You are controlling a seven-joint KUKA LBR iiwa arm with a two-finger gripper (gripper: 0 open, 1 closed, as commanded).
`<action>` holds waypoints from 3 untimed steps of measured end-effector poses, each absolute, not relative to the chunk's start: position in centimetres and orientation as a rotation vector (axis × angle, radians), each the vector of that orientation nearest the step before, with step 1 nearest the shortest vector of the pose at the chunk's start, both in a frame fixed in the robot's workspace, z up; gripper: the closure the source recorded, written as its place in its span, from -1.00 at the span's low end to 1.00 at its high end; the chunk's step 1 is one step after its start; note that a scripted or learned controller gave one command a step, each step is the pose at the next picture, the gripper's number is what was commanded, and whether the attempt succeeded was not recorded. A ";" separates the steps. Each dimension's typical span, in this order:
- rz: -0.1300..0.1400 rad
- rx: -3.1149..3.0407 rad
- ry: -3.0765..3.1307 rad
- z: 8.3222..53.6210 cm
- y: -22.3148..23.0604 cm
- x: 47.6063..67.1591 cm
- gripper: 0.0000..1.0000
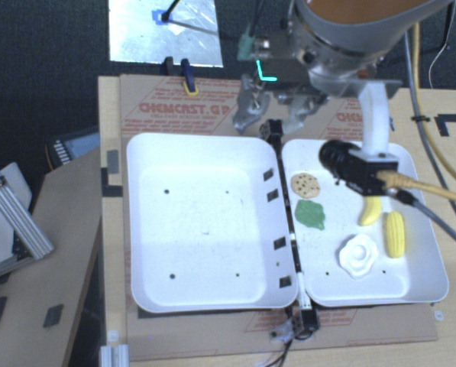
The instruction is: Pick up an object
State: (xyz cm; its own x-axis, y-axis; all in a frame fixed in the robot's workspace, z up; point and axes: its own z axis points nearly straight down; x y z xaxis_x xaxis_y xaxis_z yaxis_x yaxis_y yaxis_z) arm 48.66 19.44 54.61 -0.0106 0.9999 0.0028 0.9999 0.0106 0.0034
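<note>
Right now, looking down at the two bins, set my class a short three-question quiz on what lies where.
1. True or false: the cookie lies in the left bin.
2. Which item lies nearest the front edge of the right bin? A) the green leaf B) the fried egg C) the cookie
3. Fill the gap: the corn cob lies beside the yellow ____.

Key
1. False: it lies in the right bin, near the divider.
2. B.
3. Banana; its upper end is hidden under the black part of the arm.
</note>
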 end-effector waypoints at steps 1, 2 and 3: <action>0.011 2.204 2.238 55.7 19.5 48.7 1.00; -0.023 2.226 2.225 35.6 18.1 48.5 1.00; 0.006 2.221 2.219 39.3 16.7 49.9 1.00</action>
